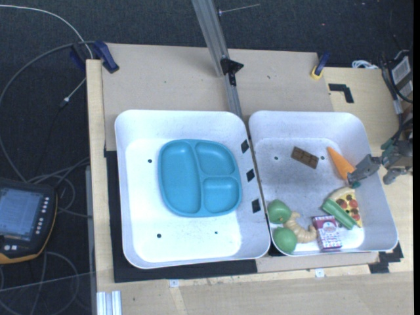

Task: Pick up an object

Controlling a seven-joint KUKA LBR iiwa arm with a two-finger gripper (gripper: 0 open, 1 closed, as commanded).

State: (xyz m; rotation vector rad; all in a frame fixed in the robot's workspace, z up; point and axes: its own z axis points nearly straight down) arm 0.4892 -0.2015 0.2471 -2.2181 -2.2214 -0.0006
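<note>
My gripper (379, 170) hangs over the right rim of the right bin (289, 126), with its fingers spread open and nothing between them. One finger (363, 170) ends just right of an orange carrot (339, 162). A brown block (304, 157) lies near the bin's middle. Below the carrot lie a pizza slice (348, 204) and a green strip (339, 215). Along the front wall sit a red box (327, 233), a beige piece (303, 228) and two green fruits (278, 210) (285, 240).
The left bin (138, 209) holds a blue divided plate (199, 177). A metal post (213, 28) slants up from between the bins. Clamps and cables sit at the bench's edges, and a pendant (23, 218) lies far left.
</note>
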